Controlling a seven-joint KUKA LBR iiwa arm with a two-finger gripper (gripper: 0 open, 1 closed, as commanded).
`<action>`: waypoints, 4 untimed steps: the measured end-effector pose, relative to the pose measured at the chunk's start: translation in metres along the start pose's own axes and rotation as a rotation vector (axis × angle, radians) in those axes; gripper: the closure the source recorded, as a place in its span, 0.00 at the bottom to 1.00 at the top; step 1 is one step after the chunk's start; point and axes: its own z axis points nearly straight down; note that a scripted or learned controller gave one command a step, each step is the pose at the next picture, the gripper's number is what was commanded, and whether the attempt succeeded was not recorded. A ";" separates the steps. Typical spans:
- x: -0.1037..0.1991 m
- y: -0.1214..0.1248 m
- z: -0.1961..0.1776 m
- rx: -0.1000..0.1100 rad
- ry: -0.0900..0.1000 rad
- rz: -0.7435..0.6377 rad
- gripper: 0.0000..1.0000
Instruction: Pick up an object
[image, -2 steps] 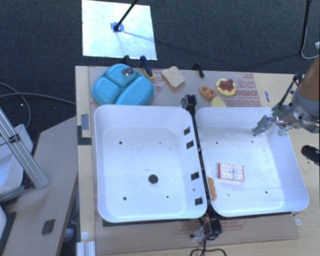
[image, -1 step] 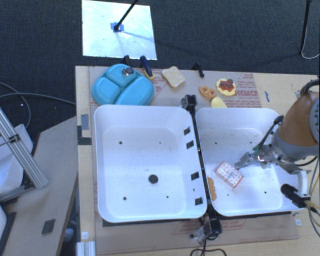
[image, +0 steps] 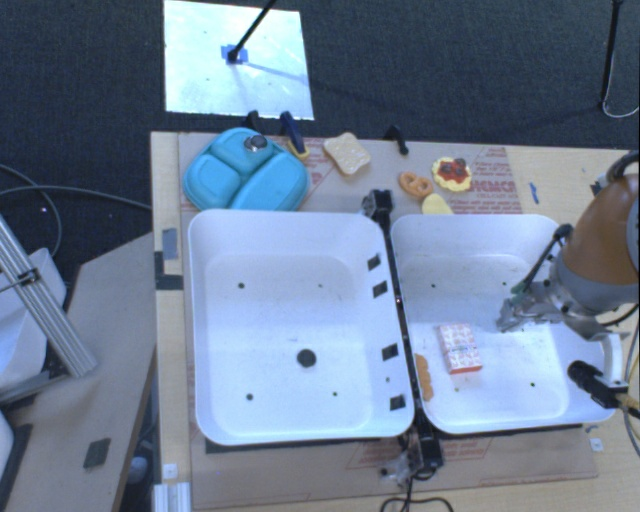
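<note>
On the bench behind the bins a blue sectioned plate (image: 246, 171) lies at the left, then a toy slice of toast (image: 347, 154), a small pretzel (image: 414, 184) and a round toy pastry with red topping (image: 452, 173). The left bin (image: 225, 400) holds one small dark round object (image: 306, 357) near its middle. In the right bin (image: 540, 408), a small orange piece (image: 423, 375) lies against the left wall, and just beside it a red-and-white patterned box (image: 459, 348) lies flat. The gripper (image: 512, 314) sits low to the right of the box, near it but apart. Nothing is seen in its grasp, and whether it is spread or closed cannot be told. The arm appears to be in the approach step; the next move likely calls for shifting left over the box and descending to straddle it.
</note>
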 end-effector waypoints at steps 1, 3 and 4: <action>0.046 -0.014 0.011 0.000 -0.003 -0.003 1.00; 0.041 0.016 -0.019 0.009 0.007 -0.011 1.00; 0.016 -0.051 0.011 0.000 0.005 0.003 1.00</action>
